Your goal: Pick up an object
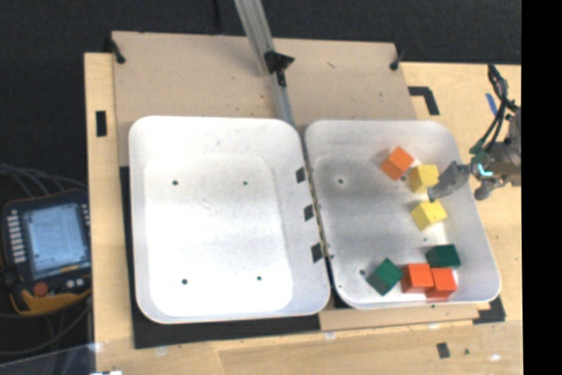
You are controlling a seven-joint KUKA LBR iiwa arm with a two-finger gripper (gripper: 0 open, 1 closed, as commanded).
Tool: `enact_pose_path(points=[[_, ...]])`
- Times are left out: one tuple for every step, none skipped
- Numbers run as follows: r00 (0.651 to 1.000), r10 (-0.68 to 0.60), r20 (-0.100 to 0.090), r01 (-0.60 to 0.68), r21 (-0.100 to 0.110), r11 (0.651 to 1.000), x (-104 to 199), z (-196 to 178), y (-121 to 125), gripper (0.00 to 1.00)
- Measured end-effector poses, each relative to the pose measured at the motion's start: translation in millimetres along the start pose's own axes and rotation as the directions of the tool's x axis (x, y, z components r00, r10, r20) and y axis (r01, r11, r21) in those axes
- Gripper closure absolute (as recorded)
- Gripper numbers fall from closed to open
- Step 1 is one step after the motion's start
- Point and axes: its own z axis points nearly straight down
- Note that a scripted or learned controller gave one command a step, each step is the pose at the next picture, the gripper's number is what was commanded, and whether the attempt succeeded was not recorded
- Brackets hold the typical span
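The right white bin (351, 215) holds several small blocks. An orange block (397, 162) and a yellow block (423, 177) lie near its far right. A second yellow block (428, 213) lies just below them. Along the near edge sit a green block (383, 276), two orange blocks (419, 277) (443, 282) and a dark green block (443, 256). My gripper (467, 182) hangs over the bin's right rim, open, with nothing between its fingers. Its left finger (449, 178) is just right of the upper yellow block.
The left white bin (215, 215) lies beside the right one, with small clips between them. A slanted metal pole (250, 9) rises behind the bins. A pendant with a screen (48, 241) sits off the bench's left side.
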Motion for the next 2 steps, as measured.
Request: enact_pose_path(points=[[1.0,0.0,0.001,0.0,-0.005,1.0,0.3,-2.3,0.9,0.0],[1.0,0.003,0.001,-0.003,0.002,1.0,-7.9,56.5,-4.5,0.0]])
